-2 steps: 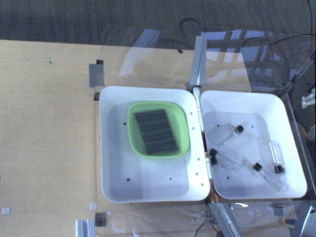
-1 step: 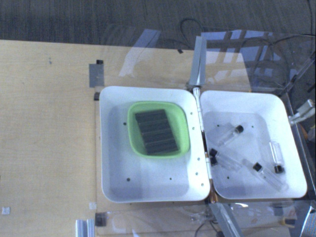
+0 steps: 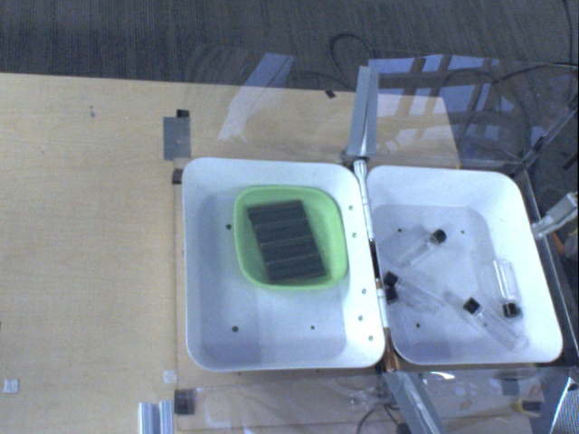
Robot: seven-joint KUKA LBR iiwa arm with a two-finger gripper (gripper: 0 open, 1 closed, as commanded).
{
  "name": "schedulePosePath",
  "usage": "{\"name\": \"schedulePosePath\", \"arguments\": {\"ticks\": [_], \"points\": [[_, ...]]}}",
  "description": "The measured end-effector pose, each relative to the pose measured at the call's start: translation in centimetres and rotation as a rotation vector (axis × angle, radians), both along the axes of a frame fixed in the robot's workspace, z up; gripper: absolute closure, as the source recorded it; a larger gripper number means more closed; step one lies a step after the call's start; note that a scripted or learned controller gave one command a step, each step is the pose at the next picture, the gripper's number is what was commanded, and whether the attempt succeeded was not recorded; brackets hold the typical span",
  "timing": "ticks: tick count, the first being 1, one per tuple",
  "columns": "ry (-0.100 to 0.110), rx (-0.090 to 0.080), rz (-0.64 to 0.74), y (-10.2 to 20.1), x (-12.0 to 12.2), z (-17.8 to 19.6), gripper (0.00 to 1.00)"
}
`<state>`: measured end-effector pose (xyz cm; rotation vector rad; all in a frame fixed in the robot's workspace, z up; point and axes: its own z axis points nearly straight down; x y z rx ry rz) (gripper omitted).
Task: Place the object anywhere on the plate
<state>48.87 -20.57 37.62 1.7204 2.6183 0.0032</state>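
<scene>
Far left: pale wooden bench top [image 3: 81, 242], bare across the left third of the frame. A small grey metal bracket [image 3: 177, 136] sits on it just above the upper left corner of the bins.

Left of centre: shallow white left bin [image 3: 271, 342]. A lime-green square plastic plate [image 3: 336, 242] lies flat in its upper half, nearer the bin's top wall than its bottom wall.

Task object: a dark grey ribbed rectangular block [image 3: 286, 241] rests on the plate, inside its rim, long side running top to bottom and tilted slightly anticlockwise. Nothing touches it from above.

Centre: a grey metal strip [image 3: 364, 107] runs up from the seam between the two bins.

Right of centre: shallow white right bin [image 3: 434, 183]. Four clear plastic vials with black caps [image 3: 421, 245] lie scattered on its floor, all on their sides and apart from one another.

Far right edge: a pale slanted piece [image 3: 556, 217] crosses above the right bin's rim. Too little of it shows to tell what it is.
</scene>
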Motion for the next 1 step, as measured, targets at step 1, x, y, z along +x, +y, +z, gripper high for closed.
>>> {"name": "schedulePosePath", "arguments": {"ticks": [1], "points": [[-0.002,-0.004,0.299,0.0,0.01,1.17,0.0]]}}
